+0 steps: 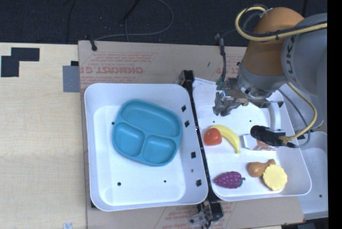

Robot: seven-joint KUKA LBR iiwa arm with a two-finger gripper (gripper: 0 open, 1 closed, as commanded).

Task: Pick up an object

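Grapes (228,180) lie closest to the viewer, on the near side of the banana (231,137) and apart from it, on the floor of the right bin (251,155). A yellow-brown fruit (273,177) sits to the right of the banana, level with the grapes and close to the bin's near rim. A tomato (212,136) rests against the banana's left end; they look to be touching. These four are loose and spread out, which suits a program that may take any one of them.

The gripper (225,105) hangs on the far side of the banana, near it and pointing down into the same bin, with the arm (278,56) bent over from the right. Whether it is open or closed I cannot tell at this slant. Its place suggests an approach to the banana or tomato, the two candidates nearest beneath it. Because these two crowd each other, a descent between them could push one aside instead of catching it.

Left of the banana, past the dividing wall, a blue plate (147,131) lies flat in the left bin (107,180), too broad and low to be an easy target.
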